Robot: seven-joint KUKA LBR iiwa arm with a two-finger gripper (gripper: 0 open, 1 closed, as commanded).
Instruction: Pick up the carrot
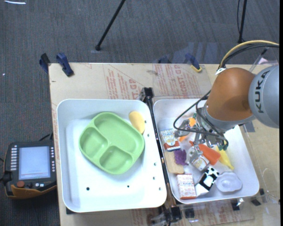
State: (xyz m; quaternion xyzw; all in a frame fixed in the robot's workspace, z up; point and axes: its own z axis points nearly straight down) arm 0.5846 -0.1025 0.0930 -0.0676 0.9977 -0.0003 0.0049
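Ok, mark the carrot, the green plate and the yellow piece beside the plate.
carrot (210,153), camera view, middle of its orange body
green plate (112,142), camera view, central divider
yellow piece (137,121), camera view, its middle

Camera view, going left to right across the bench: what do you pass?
Handheld pendant → green divided plate → yellow item beside the plate → small packet → purple item → end effector → carrot → clear lid.
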